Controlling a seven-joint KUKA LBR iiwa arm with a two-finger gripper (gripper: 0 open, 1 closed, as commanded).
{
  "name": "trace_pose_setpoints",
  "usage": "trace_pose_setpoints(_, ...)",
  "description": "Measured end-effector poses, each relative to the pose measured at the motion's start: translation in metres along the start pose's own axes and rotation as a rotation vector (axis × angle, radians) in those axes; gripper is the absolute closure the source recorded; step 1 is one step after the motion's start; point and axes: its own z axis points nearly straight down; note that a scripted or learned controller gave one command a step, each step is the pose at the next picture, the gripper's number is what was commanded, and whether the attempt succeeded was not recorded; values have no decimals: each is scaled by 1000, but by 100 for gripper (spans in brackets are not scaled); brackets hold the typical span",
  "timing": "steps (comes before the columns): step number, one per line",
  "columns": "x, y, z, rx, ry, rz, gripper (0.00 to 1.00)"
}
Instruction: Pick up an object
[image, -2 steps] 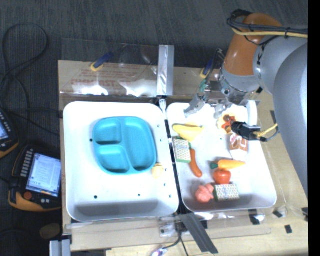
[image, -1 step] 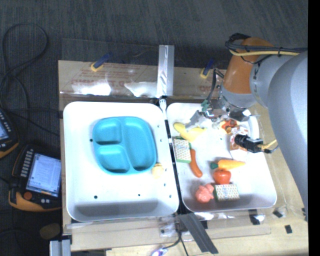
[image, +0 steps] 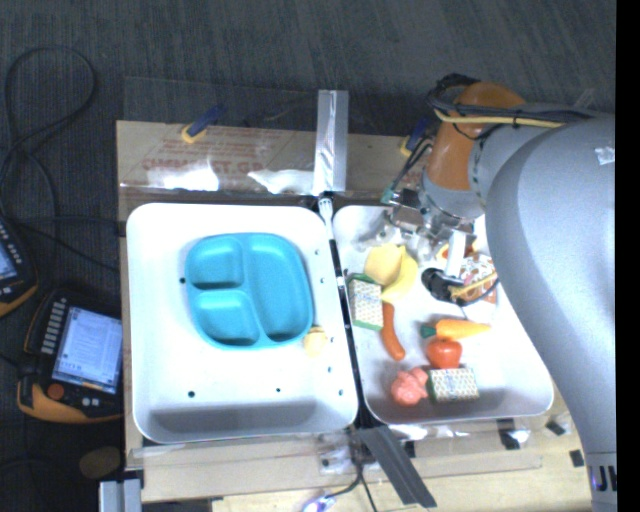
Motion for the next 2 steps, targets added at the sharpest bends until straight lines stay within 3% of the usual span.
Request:
trace_pose_setpoints(1, -1, 2, -11, -8, -6, -1, 100)
trace_pose_setpoints(2, -1, 2, -19, -7, -11, -4, 100)
